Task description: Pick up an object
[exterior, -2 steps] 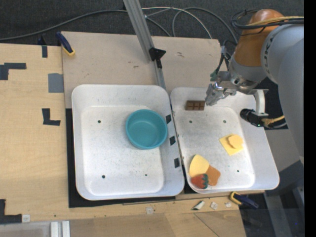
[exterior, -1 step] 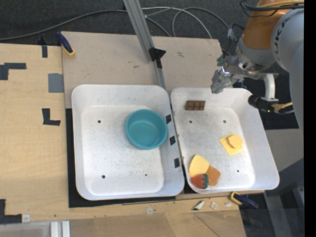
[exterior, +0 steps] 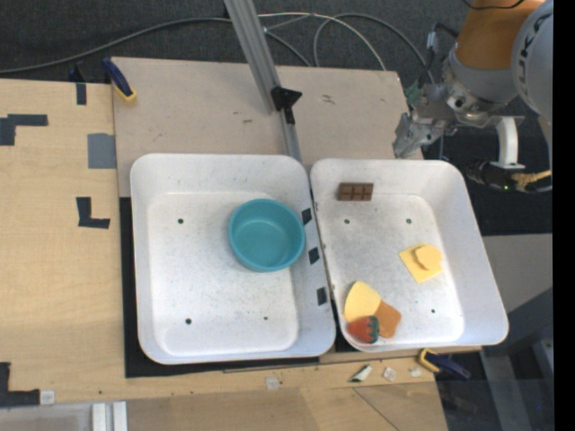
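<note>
Gripper [exterior: 415, 136] at upper right of right bin [exterior: 449, 176], just outside its far rim, over bare bench board [exterior: 198, 106]. Grey, pointing down and slightly leftward from orange-banded wrist. Grip state: cannot tell at this resolution. Nothing visibly held; no object in contact with it. Well apart from every item in the bins.

Contents, all referenced to right bin:
- Brown chocolate-like bar [exterior: 356, 191]: inside, near far wall, left of centre, lying flat. Closest item to the tool, but clearly apart from it.
- Yellow flat piece [exterior: 422, 261]: inside, right of centre, lying on floor, alone.
- Yellow wedge [exterior: 361, 300]: inside, near-left corner, touching or overlapping orange piece [exterior: 388, 316] just to its right.
- Red rounded item [exterior: 364, 329]: inside, near-left corner, against near wall, tucked under yellow wedge and touching orange piece. Exact stacking order within this cluster unclear.

Outside right bin:
- Left bin [exterior: 162, 178]: directly to left, rims touching or nearly so along shared edge.
- Teal bowl [exterior: 265, 233]: in left bin, upright, toward side nearest right bin.
- Grey metal post [exterior: 256, 39]: beyond far-left corner of right bin, slanting up and away.
- Blue-and-yellow clamp [exterior: 119, 79]: far to left and beyond, on board's corner.
</note>
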Available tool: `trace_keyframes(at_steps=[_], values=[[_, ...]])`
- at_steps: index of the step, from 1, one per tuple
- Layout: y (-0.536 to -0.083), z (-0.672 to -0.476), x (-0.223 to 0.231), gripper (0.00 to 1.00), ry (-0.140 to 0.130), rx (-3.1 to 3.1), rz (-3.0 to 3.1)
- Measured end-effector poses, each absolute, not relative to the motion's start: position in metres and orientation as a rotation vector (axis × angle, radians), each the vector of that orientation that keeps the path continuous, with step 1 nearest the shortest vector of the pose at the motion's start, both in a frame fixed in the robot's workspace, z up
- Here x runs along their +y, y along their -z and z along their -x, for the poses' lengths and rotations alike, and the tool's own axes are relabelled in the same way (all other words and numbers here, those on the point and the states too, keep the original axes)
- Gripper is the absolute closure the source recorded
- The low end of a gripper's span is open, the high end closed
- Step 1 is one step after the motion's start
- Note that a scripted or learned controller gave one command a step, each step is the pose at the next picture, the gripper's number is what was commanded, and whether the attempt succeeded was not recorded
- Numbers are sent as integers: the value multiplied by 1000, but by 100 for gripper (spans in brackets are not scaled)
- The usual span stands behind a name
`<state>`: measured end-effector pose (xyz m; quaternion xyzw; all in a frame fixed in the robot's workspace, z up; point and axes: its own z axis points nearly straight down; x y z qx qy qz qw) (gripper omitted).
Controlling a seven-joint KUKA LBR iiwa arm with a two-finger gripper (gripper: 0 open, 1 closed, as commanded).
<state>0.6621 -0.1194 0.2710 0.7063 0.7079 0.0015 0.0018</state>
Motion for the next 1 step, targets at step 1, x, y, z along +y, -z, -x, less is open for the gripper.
trace_keyframes(at_steps=[1], values=[[-268, -652, -77, 100, 1, 2228, -2217]])
